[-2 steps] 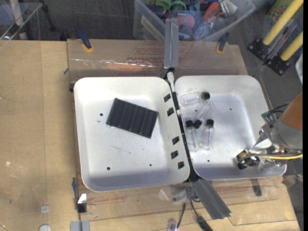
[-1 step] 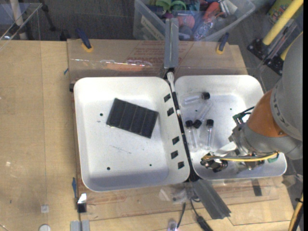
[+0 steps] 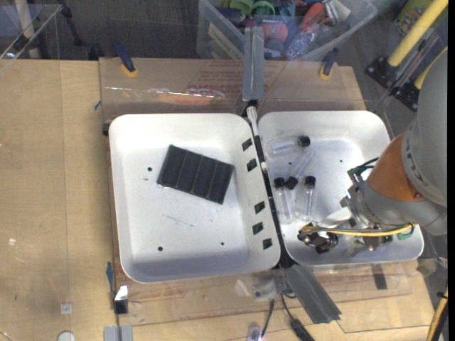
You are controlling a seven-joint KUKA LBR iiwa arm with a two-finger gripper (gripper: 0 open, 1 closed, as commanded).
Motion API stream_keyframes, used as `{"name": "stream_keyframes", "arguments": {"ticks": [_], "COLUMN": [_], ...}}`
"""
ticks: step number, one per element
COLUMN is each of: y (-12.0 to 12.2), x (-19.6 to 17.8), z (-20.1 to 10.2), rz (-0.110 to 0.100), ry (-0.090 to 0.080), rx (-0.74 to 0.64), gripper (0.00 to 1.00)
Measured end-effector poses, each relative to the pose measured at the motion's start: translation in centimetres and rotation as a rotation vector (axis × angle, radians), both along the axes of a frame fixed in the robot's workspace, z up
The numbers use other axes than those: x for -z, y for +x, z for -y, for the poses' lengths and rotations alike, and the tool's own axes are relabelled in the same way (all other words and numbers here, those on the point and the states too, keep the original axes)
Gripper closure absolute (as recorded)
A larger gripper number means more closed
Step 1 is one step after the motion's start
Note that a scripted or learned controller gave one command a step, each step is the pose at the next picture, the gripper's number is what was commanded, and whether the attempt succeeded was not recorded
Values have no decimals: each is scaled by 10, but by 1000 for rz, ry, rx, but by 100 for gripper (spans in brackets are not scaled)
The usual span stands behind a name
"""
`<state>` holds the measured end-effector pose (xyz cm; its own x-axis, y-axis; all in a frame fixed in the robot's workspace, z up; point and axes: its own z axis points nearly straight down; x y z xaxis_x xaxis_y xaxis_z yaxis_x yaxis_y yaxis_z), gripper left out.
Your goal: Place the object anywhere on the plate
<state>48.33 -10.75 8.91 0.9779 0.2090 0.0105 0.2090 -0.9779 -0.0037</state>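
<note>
Pale wooden desk (image 3: 50, 190), seen from above at a slant. On it are two shallow white bins side by side over a sheet of cardboard.

In the left bin (image 3: 124, 130) lies the plate (image 3: 195, 174), a dark ribbed rectangle set at an angle and flat on the floor, with nothing on it.

In the right bin (image 3: 355, 123) are several small clear vials (image 3: 291, 184) with black caps. They are scattered near the middle, and one lies apart toward the back. I take one of these to be the object, so the task's thing is in the wrong bin and well apart from the plate.

My arm (image 3: 419, 155) reaches in from the right, with its wrist low over the near edge of the right bin, beside the vials. I cannot tell whether the jaws are released or clenched, nor whether they grasp anything.

I judge this to be the pick step. The next move calls for a sure hold on one vial, a lift clear of the bin walls, then a carry leftward.

Behind the bins are two blue clamps (image 3: 126, 66) and a clear tub (image 3: 284, 13) of bright plastic oddments.
</note>
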Motion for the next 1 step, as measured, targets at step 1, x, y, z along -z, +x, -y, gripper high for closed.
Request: {"name": "stream_keyframes", "arguments": {"ticks": [1], "y": [0], "x": [0], "z": [-1], "rz": [1], "ry": [-2], "rx": [4], "gripper": [100]}}
